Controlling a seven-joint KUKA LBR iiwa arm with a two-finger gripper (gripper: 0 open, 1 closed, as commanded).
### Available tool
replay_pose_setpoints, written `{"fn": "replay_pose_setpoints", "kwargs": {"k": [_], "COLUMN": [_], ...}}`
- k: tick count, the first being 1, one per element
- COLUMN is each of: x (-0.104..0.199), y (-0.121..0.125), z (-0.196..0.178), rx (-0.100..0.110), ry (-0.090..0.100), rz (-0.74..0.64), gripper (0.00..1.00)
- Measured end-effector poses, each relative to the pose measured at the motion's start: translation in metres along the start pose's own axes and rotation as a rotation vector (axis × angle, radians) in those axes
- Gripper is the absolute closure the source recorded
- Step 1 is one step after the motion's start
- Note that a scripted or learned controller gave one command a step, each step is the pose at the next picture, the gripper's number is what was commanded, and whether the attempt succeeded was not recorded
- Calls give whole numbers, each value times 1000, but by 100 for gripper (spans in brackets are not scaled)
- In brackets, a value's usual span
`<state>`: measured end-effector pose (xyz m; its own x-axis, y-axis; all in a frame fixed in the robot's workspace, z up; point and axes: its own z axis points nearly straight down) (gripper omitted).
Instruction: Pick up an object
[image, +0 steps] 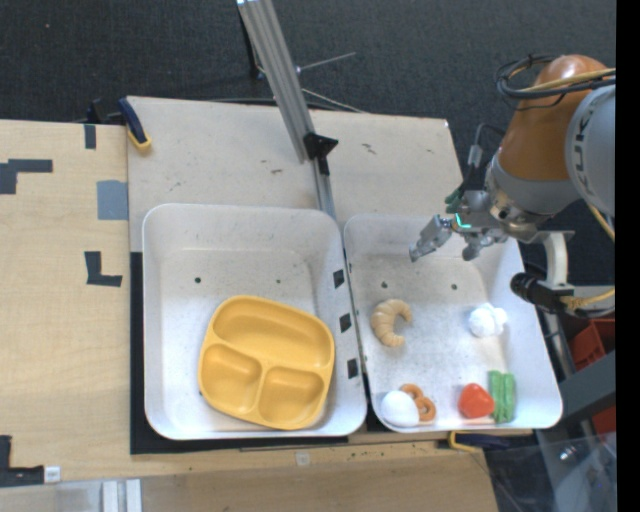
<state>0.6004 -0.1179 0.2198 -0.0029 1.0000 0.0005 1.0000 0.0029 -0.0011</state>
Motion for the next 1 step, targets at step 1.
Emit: {"fn": "replay_pose_setpoints", "kwargs": {"k": [1], "x": [8], "y": [-8], "z": [56], "rx": [6], "ry": [0], "rz": [1], "gripper": [0]}}
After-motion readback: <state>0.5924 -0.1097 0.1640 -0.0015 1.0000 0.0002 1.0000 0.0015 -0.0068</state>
